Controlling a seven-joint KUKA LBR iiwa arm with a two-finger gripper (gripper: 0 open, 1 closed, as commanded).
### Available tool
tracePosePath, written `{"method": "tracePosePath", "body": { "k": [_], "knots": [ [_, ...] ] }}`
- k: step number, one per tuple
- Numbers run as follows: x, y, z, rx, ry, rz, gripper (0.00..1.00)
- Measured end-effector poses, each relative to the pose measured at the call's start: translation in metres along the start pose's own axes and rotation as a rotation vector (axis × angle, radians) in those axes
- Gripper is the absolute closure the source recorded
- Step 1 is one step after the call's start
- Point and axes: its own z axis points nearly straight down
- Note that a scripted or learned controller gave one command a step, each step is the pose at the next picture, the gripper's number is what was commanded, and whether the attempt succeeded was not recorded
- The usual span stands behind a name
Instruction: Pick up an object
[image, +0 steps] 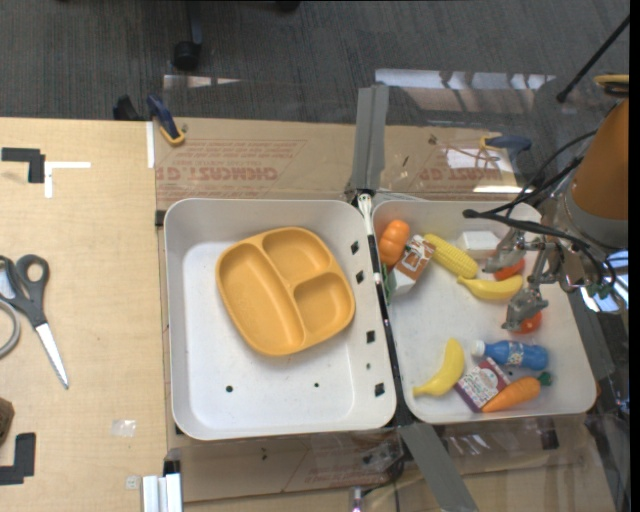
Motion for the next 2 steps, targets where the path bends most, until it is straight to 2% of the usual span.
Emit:
{"method": "tracePosePath", "body": {
  "k": [1,2],
  "knots": [
    [0.071,0.016,0.103,0.001,-0.006,-0.046,0.0],
    [-0.005,-0.018,0.087,0.001,-0.005,0.103,0.0]
  ]
}}
